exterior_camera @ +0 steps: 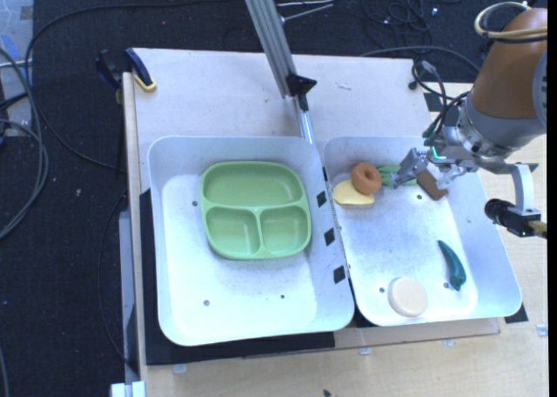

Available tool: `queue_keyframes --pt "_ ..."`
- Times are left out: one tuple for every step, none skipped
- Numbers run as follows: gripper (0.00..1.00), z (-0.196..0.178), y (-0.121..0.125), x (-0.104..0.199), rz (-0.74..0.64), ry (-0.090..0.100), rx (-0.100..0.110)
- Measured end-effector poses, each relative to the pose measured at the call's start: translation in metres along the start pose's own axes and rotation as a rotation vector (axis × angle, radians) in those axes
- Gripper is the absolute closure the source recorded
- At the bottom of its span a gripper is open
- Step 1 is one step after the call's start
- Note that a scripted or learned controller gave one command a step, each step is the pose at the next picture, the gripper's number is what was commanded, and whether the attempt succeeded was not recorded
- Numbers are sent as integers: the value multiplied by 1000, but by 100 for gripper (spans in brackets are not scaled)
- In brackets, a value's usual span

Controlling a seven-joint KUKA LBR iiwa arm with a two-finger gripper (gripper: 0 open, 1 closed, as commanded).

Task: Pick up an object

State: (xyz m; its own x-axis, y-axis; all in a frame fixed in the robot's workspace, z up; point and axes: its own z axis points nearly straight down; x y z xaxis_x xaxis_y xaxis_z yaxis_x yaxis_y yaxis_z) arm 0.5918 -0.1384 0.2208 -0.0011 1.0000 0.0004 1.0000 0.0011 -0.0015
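Note:
My gripper (pixel 407 171) hangs low over the back of the right bin (pixel 487 299), reaching in from the right. Just left of its tip lies a brown-orange doughnut (pixel 366 178), with a pale yellow piece (pixel 352 195) against its front left. A small green item (pixel 388 174) sits between the doughnut and the gripper tip; whether it is touched is unclear. A brown block (pixel 432 185) rests right beside the gripper, partly hidden by it. Nearer the front lie a teal pepper (pixel 452 265) and a cream round piece (pixel 407 296).
The left bin (pixel 174 299) bears a green divided plate (pixel 257 209). A slanted metal pole (pixel 270 25) rises from the bench behind the bins. Cables cross the dark floor at the back. The bins' shared rim (pixel 335 238) runs between them.

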Motion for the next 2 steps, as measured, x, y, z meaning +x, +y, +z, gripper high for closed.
queue_keyframes --pt "0 -1 0 0 0 0 -1" --pt "0 63 1 5 1 0 4"
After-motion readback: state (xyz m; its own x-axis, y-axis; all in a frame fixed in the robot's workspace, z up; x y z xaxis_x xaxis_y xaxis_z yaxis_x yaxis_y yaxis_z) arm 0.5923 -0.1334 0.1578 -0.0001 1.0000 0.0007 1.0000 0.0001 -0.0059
